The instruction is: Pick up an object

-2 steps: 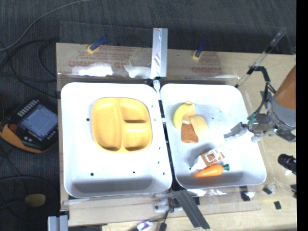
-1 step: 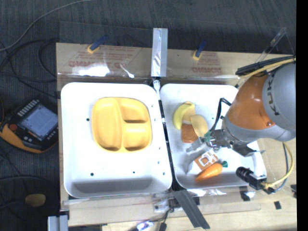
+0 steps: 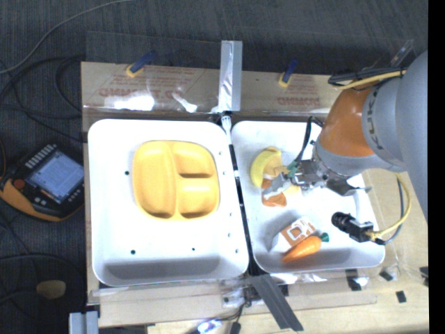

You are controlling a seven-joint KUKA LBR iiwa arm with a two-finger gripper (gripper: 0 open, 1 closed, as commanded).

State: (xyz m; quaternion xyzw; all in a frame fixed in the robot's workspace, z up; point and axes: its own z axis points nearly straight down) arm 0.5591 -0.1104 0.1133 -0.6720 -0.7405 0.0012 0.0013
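Two shallow white bins sit side by side on the tabletop, and the work is all in the right-hand bin (image 3: 361, 256), where the grey arm with its orange band (image 3: 348, 127) reaches in from the tabletop's right edge. Its gripper (image 3: 288, 178) is down low in the upper-left part of that bin, pointing toward the divider between the bins. Directly off its tip, on the side toward the divider, lie a yellow banana-shaped toy (image 3: 263, 164) and, just below it, a small orange and white piece (image 3: 274, 199); both look to be touching or nearly touching the gripper, but I cannot make out which one it is lined up on. The banana's long axis runs roughly from the tabletop's far edge toward the near edge, curving slightly. Whether the gripper is released or clenched I cannot tell from here, and nothing is plainly caught in it. Well apart, toward the bin's near edge, an orange plastic carrot (image 3: 304, 249) lies slanted, touching a small white carton with an orange print (image 3: 295, 232). A yellow divided plastic plate (image 3: 175, 179) rests in the left bin (image 3: 111, 256). My guess is the pick is at the closing stage, not yet lifted.
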